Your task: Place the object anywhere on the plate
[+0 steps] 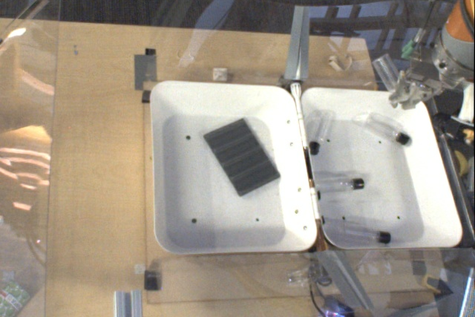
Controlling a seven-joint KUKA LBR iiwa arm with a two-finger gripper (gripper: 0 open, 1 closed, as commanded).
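The gripper point(407, 93) hovers over the right bin's point(438, 234) far corner; whether it is wide or narrow cannot be told. Clear tubes point(343, 182) lie below; the dark plate point(241, 157) sits in the left bin point(167, 226).

open room around plate point(241, 157) in left bin point(167, 226)

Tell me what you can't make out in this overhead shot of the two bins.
- Gripper, camera view: small and blurred at the right bin's far corner, finger state unreadable.
- Arm: cut off by the right edge.
- Clear tubes: see-through bodies fade into the white floor; the count is uncertain.
- Dark ribbed plate: material unclear.
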